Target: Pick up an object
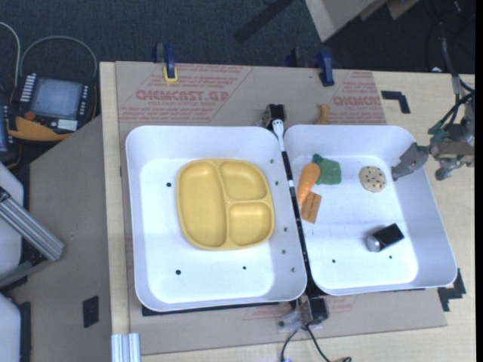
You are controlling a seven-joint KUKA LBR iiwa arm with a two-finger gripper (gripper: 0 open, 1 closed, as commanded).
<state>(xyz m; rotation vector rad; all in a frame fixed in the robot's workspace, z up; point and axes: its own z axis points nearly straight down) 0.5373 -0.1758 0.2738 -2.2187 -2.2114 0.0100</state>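
Observation:
The right bin (423, 255) holds several small items: an orange carrot (308, 180), a green piece (328, 170) touching its top, a brown flat wafer (311, 207) just below the carrot, a round speckled cookie (372, 178), and a black block with a silver end (386, 237). My gripper (427, 165) hangs over the bin's right rim, to the right of the cookie. Its fingers are open, with nothing between them.
A yellow three-part plate (224, 202) lies in the middle of the left bin (151, 232). Blue clamps (324, 66) hold the cardboard sheet at the bench's back edge. A handheld screen unit (53, 100) sits off the bench at far left.

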